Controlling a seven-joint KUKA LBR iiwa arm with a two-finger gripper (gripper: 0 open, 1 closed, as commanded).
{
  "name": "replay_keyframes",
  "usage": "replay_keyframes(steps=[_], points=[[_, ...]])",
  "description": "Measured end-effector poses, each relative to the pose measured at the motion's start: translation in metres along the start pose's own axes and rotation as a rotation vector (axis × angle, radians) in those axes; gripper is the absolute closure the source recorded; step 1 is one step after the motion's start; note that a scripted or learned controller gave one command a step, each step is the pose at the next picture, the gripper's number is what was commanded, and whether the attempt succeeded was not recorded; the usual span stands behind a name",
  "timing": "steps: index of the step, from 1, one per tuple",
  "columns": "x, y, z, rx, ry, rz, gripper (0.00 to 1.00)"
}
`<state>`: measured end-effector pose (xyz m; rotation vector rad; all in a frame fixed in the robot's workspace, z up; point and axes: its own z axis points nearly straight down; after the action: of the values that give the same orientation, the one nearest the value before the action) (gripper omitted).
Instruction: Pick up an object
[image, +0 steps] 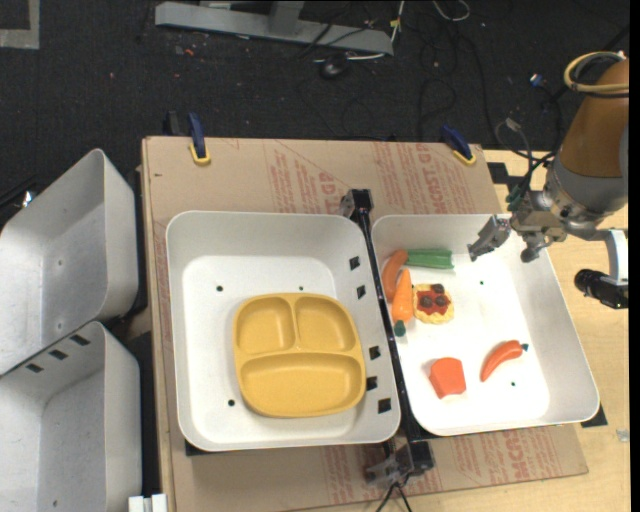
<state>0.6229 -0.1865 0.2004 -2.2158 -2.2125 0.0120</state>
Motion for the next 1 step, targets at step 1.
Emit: replay_keyframes(steps=[1], points=[[0.0003,0.003,-0.0079,-0.013,-0.002,-0.003,0.0]])
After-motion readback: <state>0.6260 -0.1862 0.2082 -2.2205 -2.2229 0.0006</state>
